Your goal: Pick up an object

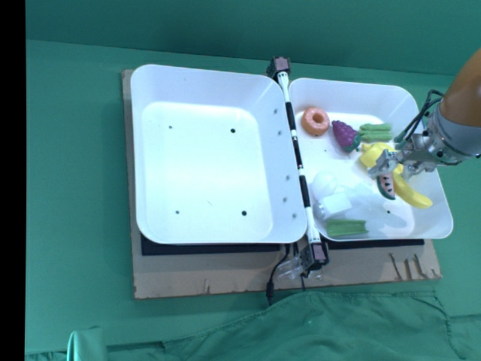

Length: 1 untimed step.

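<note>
Green cloth surrounds my two white bins (150,89). Above the yellow plastic banana (412,192), my two-finger gripper (396,164) looks spread, gripping nothing. I'd descend straight, centred.

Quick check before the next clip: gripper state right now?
Gripper: low in the right bin beside the banana; grip state cannot be told.

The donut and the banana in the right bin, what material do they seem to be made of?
The donut looks like moulded plastic: even orange colour, smooth rounded ring, though foam or rubber is possible. The banana looks like plastic too: uniform bright yellow and a smooth surface. Both seem to be toy food.
</note>
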Each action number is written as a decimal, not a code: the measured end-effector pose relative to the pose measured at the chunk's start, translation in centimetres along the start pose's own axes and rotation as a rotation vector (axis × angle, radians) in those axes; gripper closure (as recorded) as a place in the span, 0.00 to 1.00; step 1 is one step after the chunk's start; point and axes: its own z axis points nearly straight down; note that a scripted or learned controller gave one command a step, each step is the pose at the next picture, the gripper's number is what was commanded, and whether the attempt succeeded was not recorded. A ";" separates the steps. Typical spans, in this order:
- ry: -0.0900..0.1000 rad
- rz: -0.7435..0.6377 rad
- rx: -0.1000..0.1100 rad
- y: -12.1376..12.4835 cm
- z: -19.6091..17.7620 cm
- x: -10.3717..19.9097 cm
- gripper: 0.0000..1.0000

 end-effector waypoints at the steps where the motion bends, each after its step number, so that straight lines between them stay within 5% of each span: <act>1: 0.000 0.000 -0.001 0.2 -4.5 -0.1 1.00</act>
